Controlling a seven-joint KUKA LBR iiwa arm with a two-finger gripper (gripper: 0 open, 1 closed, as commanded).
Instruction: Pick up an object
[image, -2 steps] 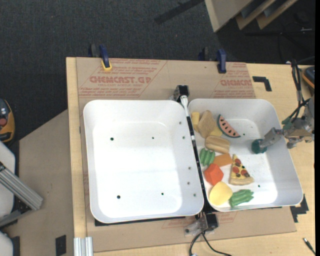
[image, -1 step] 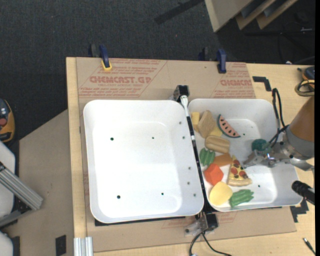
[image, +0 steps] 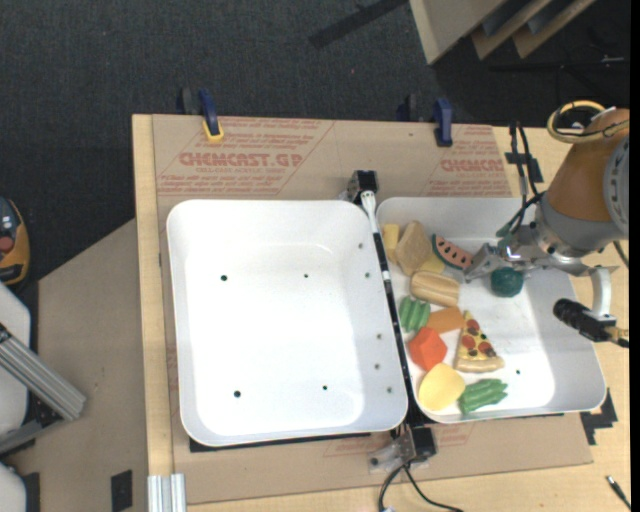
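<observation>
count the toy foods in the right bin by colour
yellow or tan: 4 (cheese wedge, bread piece, bread roll, round lemon)
green: 2 (pepper, pods)
orange or red: 2 (carrot piece, red chunk)
teal: 1 (ball)
multicoloured: 2 (watermelon slice, pizza slice)
total: 11

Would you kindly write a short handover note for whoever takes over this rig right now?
End effector: low over the right bin, beside the teal ball; whether it grips anything cannot be told.
Items: toy food sits along the right bin's left side, including the watermelon slice, pizza slice and yellow lemon. The left bin adjoins it.
Done: no pick confirmed.
Left: grasp one object and lift.
</observation>
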